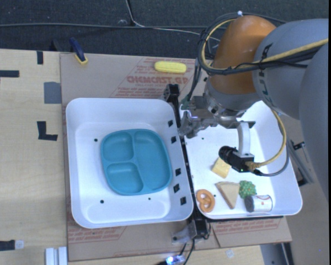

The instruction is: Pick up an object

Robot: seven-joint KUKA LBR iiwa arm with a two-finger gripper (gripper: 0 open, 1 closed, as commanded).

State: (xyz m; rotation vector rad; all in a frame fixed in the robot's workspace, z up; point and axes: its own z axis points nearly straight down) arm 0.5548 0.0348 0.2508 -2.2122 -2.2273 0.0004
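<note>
1. I see the arm [265, 54] reaching in from the right, over the far part of the right bin [289, 200].
2. The gripper [192, 123] sits at that bin's far left corner, just beside the divide between the bins; I cannot tell its state.
3. The objects lie near me in the right bin: a cheese wedge [221, 168], a pretzel [205, 200], a sandwich slice [228, 194], broccoli [246, 189] and a small can [261, 203].
4. The left bin [80, 148] holds a blue divided plate [135, 161].
5. A yellow banana [170, 67] lies on the cardboard beyond the bins.
</note>
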